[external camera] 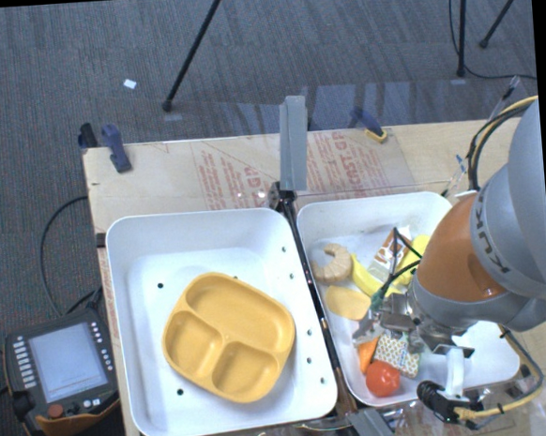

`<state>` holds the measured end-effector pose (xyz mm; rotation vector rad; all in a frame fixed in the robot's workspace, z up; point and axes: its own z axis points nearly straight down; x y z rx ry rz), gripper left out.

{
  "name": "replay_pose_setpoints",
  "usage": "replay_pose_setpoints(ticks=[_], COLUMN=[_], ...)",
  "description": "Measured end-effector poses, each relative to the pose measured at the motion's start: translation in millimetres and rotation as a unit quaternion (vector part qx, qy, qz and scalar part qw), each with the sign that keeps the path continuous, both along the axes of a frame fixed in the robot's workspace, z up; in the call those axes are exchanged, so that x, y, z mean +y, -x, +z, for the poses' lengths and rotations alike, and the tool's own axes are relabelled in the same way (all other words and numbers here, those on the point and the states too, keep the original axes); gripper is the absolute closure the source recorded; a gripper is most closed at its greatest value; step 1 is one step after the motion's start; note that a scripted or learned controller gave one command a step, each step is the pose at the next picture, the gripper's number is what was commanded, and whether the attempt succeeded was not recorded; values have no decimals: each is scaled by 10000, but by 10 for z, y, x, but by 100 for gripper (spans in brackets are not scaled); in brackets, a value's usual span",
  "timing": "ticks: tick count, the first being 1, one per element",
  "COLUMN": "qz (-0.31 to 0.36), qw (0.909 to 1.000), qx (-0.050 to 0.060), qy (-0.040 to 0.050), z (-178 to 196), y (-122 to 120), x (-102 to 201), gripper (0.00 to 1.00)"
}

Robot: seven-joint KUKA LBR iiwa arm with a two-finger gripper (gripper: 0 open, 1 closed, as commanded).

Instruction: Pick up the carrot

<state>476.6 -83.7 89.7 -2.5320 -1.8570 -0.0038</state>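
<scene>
The carrot is a small orange piece near the front left of the right bin. A red tomato-like ball lies just in front of it, and a checked packet lies on its right. My gripper hangs low over the bin, just above and behind the carrot, under the orange wrist band. The grey arm hides the right half of the bin. I see nothing held in the gripper.
Behind the gripper lie a pale yellow disc, a banana, a beige ring-shaped piece and a brown and white packet. The left bin holds a yellow divided plate. The rim between the bins is close to the carrot's left.
</scene>
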Motion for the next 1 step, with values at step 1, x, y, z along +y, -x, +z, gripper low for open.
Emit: replay_pose_setpoints(ticks=[1], qz=[27], qw=[10000], qx=[0], qy=[-11], z=[99], y=[-10], x=[8], gripper=[100])
